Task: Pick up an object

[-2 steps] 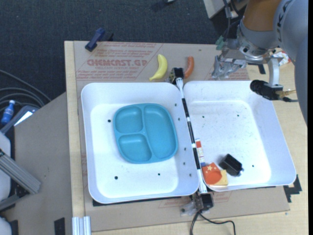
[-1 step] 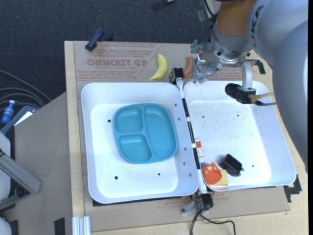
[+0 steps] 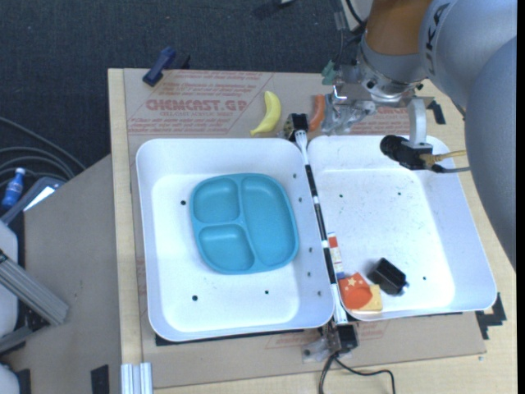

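1. Camera view, looking down at a slant. The bench (image 3: 205, 97) is topped with a brown sheet printed in red letters. It carries two white bins side by side in the middle of the frame.
2. Left bin (image 3: 168, 290): it holds a blue divided plate (image 3: 244, 222) with three compartments. The plate lies flat near the bin's centre, clear of the walls.
3. Right bin (image 3: 426, 228): a small black block (image 3: 390, 275) lies tilted on the floor towards the lower left. A red and yellow piece (image 3: 359, 292) sits just beside it, in the bin's lower left corner and close against the wall.
4. A thin dark strip (image 3: 314, 195) runs along the seam between the two bins, from top to bottom.
5. The grey arm (image 3: 472, 39) comes in from the upper right of the frame, with its orange band (image 3: 398, 23) above the wrist.
6. The hand (image 3: 340, 115) hangs over the upper rim of the right bin, near the bin's upper left corner. It is well apart from the black block and the red and yellow piece.
7. Hand state: I cannot tell how far open it is, nor whether it has hold of anything. That part is small and cluttered at this angle.
8. On the bench above the left bin's upper right corner lies a yellow banana (image 3: 267, 113), outside both bins and to the left of the hand.
9. A small orange item (image 3: 317, 105) lies between the banana and the hand. It is too small to identify.
10. At the upper left edge of the bench there is a dark blue object (image 3: 158, 66), partly over the edge.
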`<action>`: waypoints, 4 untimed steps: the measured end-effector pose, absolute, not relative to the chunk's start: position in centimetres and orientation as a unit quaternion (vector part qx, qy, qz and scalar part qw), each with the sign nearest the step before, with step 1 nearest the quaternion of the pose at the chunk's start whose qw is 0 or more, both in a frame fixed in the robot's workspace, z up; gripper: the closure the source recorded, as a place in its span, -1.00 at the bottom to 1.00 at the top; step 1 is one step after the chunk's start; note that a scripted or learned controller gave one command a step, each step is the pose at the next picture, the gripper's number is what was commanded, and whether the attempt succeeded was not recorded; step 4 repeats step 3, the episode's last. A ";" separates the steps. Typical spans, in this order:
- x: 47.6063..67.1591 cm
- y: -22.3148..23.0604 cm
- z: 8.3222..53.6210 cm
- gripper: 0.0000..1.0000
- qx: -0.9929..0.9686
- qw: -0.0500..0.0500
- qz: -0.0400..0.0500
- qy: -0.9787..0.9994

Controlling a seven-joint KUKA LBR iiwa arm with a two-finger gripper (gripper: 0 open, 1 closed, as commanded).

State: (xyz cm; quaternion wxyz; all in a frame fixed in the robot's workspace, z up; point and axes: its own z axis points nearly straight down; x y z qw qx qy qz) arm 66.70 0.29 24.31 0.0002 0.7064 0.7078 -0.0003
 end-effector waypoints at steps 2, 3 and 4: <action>66.6 10.8 22.7 1.00 0.706 0.000 0.000 0.708; 62.8 5.3 25.2 1.00 0.707 -0.001 -0.001 0.707; 62.8 5.3 25.2 1.00 0.707 -0.001 -0.001 0.707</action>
